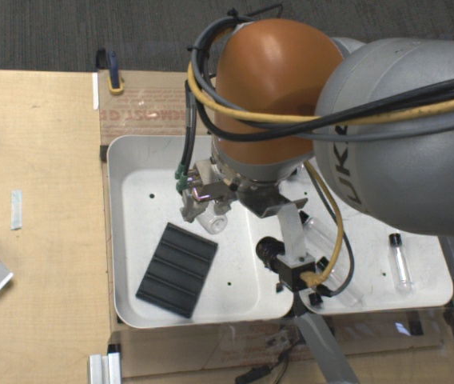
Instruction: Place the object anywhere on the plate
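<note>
The arm [355,118] is leaning over the left bin [127,214], with the gripper [201,201] hanging directly above a small clear object [213,223], probably to line up a grasp. Whether it is gripping the object cannot be told. The object is lying on the bin floor just beyond the far right corner of the dark ribbed plate [177,270], so the carry should be short.

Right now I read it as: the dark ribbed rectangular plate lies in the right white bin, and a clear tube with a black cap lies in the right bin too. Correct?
Not quite. The camera view shows the dark ribbed rectangular plate lying in the left white bin, near its front edge. The clear tube with a black cap does lie in the right white bin, as you said.
</note>
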